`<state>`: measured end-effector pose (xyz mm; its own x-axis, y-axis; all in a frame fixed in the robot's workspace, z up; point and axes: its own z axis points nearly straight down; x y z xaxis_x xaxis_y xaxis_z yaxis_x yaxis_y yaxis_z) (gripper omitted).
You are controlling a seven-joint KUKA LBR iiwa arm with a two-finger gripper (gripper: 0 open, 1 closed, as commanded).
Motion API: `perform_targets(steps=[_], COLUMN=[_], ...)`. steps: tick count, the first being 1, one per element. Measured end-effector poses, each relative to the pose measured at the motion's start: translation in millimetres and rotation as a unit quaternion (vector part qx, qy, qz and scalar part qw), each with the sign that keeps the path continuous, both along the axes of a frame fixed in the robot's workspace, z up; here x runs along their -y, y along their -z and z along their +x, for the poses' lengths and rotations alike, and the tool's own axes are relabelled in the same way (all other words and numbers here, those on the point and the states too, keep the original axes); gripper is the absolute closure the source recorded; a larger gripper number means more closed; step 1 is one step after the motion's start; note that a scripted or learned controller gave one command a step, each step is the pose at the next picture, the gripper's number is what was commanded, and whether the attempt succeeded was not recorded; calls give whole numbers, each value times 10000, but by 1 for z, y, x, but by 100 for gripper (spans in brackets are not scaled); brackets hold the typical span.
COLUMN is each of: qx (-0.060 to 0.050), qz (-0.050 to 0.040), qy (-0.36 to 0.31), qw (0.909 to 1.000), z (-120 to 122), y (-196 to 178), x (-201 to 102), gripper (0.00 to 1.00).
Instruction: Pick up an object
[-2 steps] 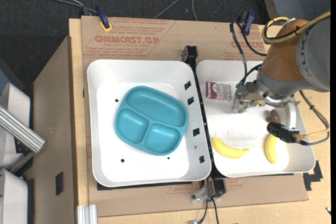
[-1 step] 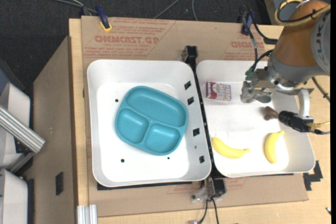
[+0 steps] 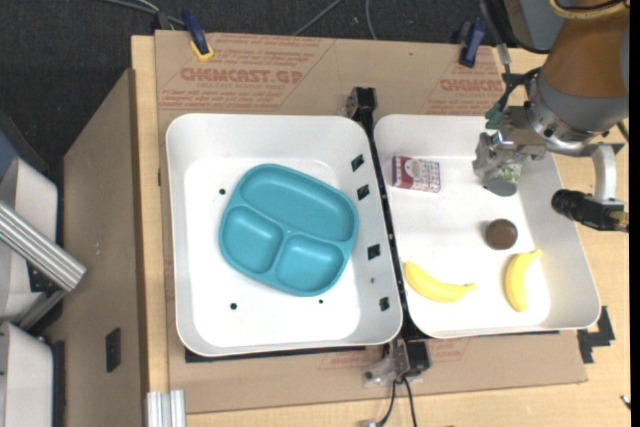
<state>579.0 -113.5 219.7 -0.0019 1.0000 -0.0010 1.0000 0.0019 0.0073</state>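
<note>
In the right bin (image 3: 560, 315), a small red and white packet (image 3: 416, 173) lies at the back left. Further forward sit a brown round object (image 3: 501, 234) in the middle and two yellow bananas, one at the front left (image 3: 437, 283) and one at the front right (image 3: 519, 278). My gripper (image 3: 497, 165) hangs low over the back right of this bin, behind the brown object and to the right of the packet. A small greenish patch (image 3: 507, 173) shows at its tip, and I cannot tell what it is or whether it is held.
The left bin (image 3: 190, 215) holds a blue divided plate (image 3: 288, 228). A black divider with clips (image 3: 372, 205) runs between the bins. The arm's orange band (image 3: 590, 45) and grey wrist overhang the right bin's back right corner. Cables lie behind the bench.
</note>
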Motion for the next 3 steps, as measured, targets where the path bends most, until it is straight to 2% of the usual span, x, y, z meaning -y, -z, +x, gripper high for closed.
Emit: perform_targets(steps=[1, 2, 3], qx=[-40, -55, -62], qz=[23, 23, 21], qy=[-23, -23, -25], qw=[10000, 10000, 10000], z=[-12, -23, -49], y=[-12, -2, -1], x=[-53, -106, -162], gripper=[100, 100, 100])
